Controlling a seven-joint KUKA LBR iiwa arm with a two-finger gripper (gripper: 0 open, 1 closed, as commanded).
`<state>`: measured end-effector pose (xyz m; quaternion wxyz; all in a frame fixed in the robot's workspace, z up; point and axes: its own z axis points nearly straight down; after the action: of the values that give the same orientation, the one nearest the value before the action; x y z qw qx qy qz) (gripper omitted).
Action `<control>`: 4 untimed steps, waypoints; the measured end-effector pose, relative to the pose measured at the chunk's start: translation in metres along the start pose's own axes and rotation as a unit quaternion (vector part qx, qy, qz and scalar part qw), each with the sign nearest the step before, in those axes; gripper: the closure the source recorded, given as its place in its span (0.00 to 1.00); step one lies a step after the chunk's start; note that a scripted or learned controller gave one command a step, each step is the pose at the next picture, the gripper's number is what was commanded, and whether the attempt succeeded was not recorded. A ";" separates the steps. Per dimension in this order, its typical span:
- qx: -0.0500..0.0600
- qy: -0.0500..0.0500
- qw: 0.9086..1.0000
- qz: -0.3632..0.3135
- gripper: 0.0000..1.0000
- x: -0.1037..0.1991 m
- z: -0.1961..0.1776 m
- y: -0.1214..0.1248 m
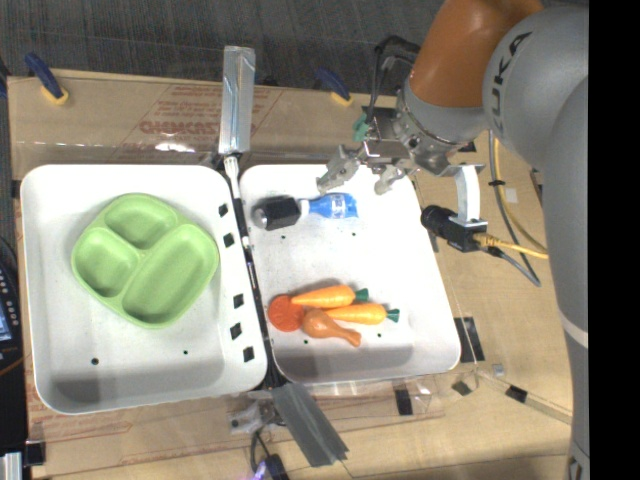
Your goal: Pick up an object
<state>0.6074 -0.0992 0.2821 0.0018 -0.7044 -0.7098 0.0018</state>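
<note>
Blue bottle (332,206) beneath open gripper (362,173)

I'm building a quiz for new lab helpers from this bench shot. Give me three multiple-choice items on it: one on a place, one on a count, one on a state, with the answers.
1. Where does the green divided plate lie?
A. In the left bin
B. In the right bin
C. On the bare bench

2. How many orange carrots lie in the right bin?
A. None
B. Two
C. Five

3. How do the fingers of the gripper stand?
A. Closed on a carrot
B. Closed on the plate
C. Open, holding nothing

Answers: 1 A, the plate rests in the left bin. 2 B, two carrots lie side by side near the front. 3 C, the fingers are spread above the blue and black object.
</note>
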 end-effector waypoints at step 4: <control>-0.001 0.001 0.997 0.072 0.00 -0.010 0.192 -0.131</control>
<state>0.4760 -0.1105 0.0910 0.0016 -0.7537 -0.6572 0.0008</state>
